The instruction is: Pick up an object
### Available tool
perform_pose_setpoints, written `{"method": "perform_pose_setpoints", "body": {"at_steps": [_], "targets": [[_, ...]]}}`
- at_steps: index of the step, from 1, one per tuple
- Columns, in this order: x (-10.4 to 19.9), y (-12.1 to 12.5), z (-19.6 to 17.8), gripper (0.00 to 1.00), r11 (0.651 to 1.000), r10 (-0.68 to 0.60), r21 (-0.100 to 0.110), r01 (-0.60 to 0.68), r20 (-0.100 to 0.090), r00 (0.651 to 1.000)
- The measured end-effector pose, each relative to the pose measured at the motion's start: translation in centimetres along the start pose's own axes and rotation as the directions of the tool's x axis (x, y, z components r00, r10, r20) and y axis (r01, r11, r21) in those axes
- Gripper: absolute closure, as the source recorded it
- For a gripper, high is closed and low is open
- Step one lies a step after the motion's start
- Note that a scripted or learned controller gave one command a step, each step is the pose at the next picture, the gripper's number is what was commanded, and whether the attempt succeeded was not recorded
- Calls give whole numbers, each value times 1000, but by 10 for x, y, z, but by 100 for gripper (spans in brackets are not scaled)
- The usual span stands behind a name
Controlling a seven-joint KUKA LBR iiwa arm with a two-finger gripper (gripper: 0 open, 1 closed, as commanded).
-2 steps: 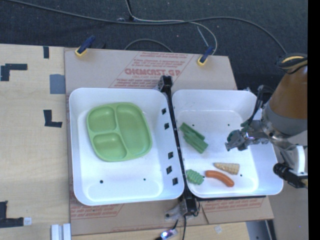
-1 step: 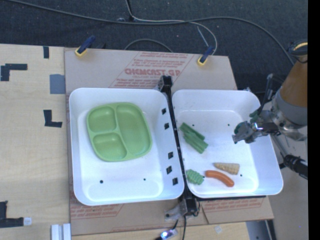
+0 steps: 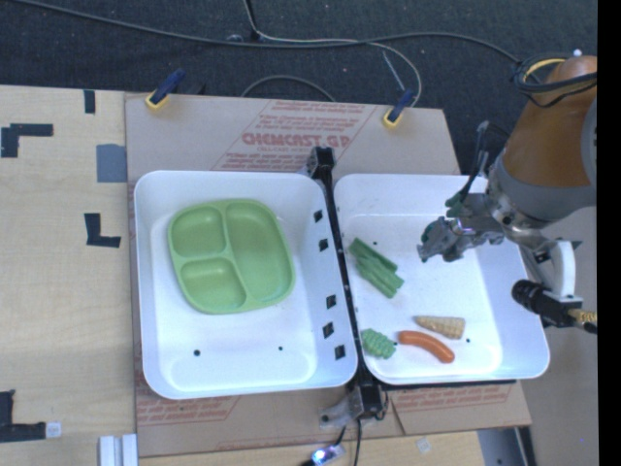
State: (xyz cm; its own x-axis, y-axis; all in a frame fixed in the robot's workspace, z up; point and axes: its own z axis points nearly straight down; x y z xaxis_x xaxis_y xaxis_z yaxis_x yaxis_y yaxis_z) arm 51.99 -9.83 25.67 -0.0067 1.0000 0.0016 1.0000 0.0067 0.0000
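green ridged piece (image 3: 375, 266): lies diagonally, centre-right of frame | corn cob (image 3: 440, 326): pale yellow, on its side, lower right | orange sausage (image 3: 426, 346): just below corn | small green piece (image 3: 378, 343): left of sausage

Two white bins are sitting side by side on a cardboard sheet (image 3: 291, 139) on the desk (image 3: 58, 289). The left bin (image 3: 233, 367) is holding a green divided plate (image 3: 231, 255), kinda tilted. Two yellow clamps (image 3: 165, 87) and (image 3: 401, 110) are pinning the cardboard's far edge. Black cables (image 3: 320, 39) are snaking over the dark floor behind, and black tape marks (image 3: 97, 229) are dotting the desk's left side.
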Motion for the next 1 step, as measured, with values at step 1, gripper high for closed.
{"method": "perform_pose_setpoints", "body": {"at_steps": [1], "targets": [[52, 33, 1, 100, 1000, -1, 1, 1, 0, 1000]]}}
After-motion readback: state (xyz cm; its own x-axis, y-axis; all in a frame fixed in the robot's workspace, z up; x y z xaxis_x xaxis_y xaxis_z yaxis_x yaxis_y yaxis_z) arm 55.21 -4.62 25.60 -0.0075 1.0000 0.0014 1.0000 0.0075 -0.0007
